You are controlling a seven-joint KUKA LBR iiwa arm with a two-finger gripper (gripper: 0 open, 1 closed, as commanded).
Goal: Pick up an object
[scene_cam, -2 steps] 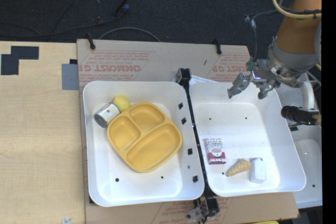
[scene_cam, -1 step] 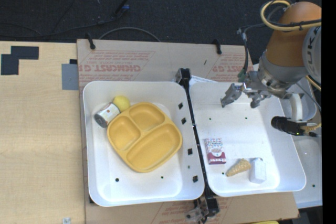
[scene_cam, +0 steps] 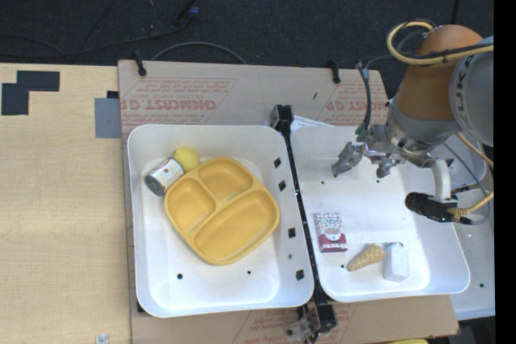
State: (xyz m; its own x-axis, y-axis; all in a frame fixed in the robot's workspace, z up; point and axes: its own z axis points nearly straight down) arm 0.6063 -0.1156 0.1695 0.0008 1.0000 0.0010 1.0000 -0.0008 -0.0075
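Observation:
My gripper point(scene_cam: 367, 161) hangs over the upper part of the right bin point(scene_cam: 439, 274), its two grey fingers spread apart with nothing between them. Below it on the bin floor lie a small red and white carton point(scene_cam: 329, 231), a tan cone-shaped piece point(scene_cam: 366, 257) and a white block point(scene_cam: 396, 261). In the left bin point(scene_cam: 153, 286) a yellow divided plate point(scene_cam: 222, 209) lies flat, with a small yellow ball point(scene_cam: 186, 158) and a grey and white can point(scene_cam: 164, 176) at its upper left corner.
A black divider rail point(scene_cam: 295, 205) runs between the two bins. Cardboard point(scene_cam: 210, 97) lies under the bins. The orange band of the arm point(scene_cam: 435, 76) and its cables rise at the right. A wooden benchtop point(scene_cam: 56, 213) extends to the left.

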